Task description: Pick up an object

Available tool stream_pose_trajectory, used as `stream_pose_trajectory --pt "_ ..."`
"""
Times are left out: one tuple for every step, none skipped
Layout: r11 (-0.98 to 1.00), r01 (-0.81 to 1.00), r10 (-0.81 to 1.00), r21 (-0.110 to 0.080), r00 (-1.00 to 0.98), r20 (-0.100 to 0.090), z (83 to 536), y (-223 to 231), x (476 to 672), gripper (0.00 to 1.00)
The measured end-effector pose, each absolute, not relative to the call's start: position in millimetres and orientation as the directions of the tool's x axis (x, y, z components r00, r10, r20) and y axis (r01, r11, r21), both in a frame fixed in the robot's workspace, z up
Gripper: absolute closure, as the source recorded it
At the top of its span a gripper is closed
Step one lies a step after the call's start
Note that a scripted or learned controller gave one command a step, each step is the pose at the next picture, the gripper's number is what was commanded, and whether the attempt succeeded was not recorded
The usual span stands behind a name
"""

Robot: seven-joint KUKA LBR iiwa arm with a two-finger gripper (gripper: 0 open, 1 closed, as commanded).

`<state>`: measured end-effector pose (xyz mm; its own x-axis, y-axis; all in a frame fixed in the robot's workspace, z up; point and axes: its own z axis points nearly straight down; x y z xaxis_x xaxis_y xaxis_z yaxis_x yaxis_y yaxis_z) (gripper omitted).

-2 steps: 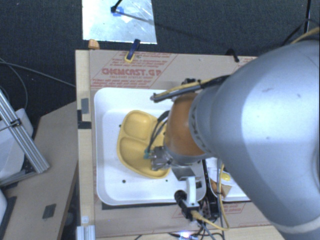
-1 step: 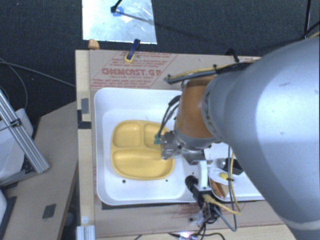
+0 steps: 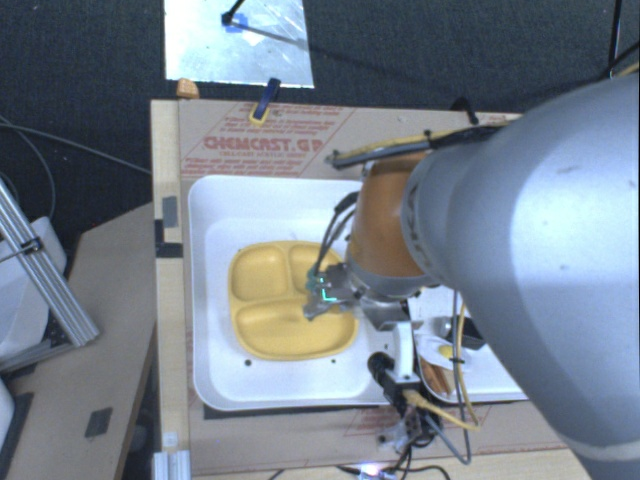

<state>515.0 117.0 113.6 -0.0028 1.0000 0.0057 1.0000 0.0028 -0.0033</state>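
A yellow divided plate [image 3: 275, 303] lies in the left white bin [image 3: 215, 228], filling most of its floor. My gripper [image 3: 318, 303] hangs over the plate's right side, near the divider ridge, with a small green light on its body. The big grey arm with its orange band [image 3: 385, 223] comes in from the right and hides the plate's right rim. From this angle the fingertips blend into the plate and the wrist.
The right bin [image 3: 490, 383] is largely hidden by the arm; some brown and white items [image 3: 440, 363] lie at its left edge. Cables [image 3: 425, 418] hang by the front wall. A cardboard sheet [image 3: 270, 138] lies behind the bins.
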Motion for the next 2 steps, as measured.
stream_pose_trajectory --pt "0.015 1.0 1.0 -0.001 -0.015 0.006 124.4 219.3 483.8 0.0" --pt "0.006 1.0 1.0 0.014 -0.006 0.003 167.7 235.4 595.5 0.0"
